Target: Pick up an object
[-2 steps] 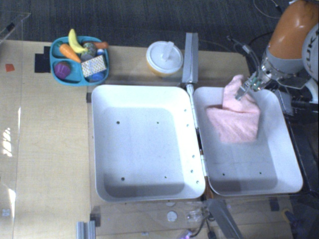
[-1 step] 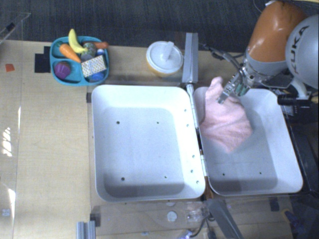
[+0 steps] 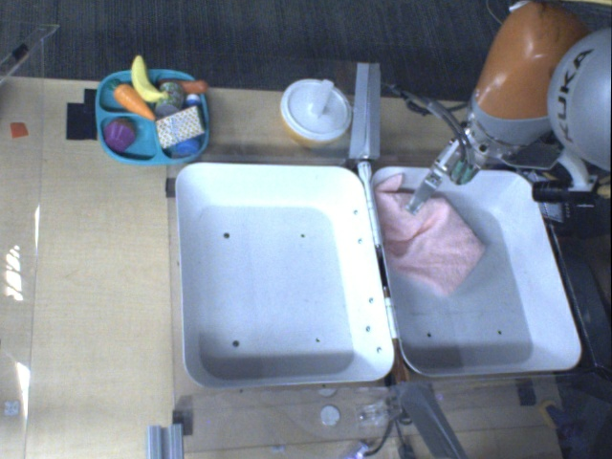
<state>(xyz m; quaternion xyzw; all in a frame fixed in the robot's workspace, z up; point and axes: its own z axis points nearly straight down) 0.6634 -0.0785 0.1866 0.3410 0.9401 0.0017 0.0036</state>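
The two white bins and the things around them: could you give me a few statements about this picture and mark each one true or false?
1. The pink cloth lies in the right bin. True.
2. The gripper is over the left bin. False: it is at the cloth's upper edge, in the right bin.
3. A blue tray of toy food sits beyond the bins. True.
4. The banana lies in the left bin. False: it is on the blue tray.
5. A round white-lidded container stands behind the bins. True.
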